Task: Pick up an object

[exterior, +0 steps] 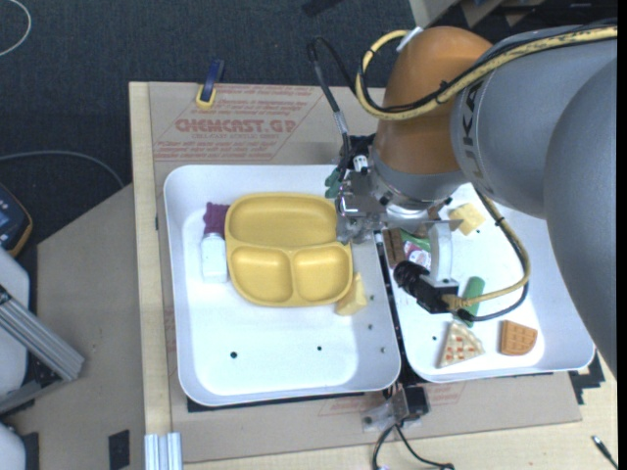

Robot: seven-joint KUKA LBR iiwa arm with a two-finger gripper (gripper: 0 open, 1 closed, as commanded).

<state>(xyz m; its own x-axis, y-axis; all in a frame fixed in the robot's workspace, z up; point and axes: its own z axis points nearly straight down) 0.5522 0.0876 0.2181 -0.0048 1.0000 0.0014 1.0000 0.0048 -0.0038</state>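
The big grey arm [549, 116] sweeps in from the right of the frame, its orange band [431, 76] sitting over the seam between the two bins. Below it the gripper [355, 213] is down at the right rim of the left bin [274, 360], right beside the yellow divided plate [284, 248]; whether it has closed on anything, I cannot tell from here, the wrist hides it.

The plate lies in the middle of the left bin, three compartments facing up. Tucked against its left edge are a small white bottle [213, 258] and a purple piece [215, 215] just above it. A pale yellow wedge [351, 297] pokes out at the plate's lower right corner, touching it.

Over in the right bin [549, 355], at the lower right of the frame, a pizza-slice toy [458, 344] and an orange waffle-like biscuit [516, 338] lie side by side near the front rim. A green piece [472, 290] lies just above them, and a pale yellow block [468, 218] rests further up, close to the arm.

All of it stands on a brown table [235, 125] with red print.
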